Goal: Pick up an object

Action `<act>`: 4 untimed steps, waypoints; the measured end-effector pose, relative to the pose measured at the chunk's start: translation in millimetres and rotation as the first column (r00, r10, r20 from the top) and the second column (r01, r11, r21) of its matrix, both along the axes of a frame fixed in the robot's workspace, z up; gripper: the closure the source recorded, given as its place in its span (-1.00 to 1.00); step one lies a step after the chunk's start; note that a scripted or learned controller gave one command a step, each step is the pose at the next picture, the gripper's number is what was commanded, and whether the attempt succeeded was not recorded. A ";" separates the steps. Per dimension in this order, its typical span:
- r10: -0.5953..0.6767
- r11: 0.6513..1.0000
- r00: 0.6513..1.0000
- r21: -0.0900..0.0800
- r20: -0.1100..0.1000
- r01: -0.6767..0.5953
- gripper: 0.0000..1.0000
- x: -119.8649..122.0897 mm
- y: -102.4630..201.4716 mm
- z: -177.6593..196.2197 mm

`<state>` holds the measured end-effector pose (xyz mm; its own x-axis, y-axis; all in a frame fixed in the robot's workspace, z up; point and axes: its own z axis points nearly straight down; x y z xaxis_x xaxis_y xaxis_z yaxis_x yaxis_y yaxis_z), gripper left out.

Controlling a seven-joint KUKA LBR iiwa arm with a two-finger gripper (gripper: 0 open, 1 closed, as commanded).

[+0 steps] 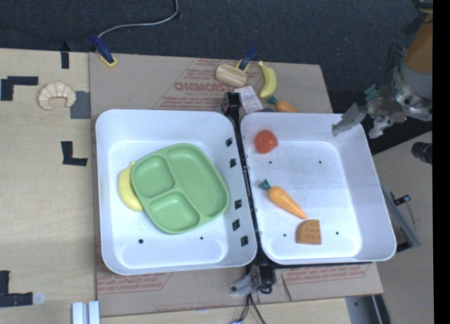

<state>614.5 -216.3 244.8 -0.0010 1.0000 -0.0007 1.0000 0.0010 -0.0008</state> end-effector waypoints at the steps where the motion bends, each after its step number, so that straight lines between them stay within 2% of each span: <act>1: 0.001 1.000 1.000 0.002 -0.002 -0.001 -1.00 -20.8 68.4 -71.7; 2: 0.000 1.000 1.000 0.002 0.002 0.000 -1.00 -52.8 108.8 -158.7; 3: 0.001 1.000 1.000 -0.001 0.005 -0.001 -1.00 8.0 116.1 -158.7; 4: 0.004 1.000 1.000 0.005 -0.013 -0.004 -1.00 52.3 109.7 -159.7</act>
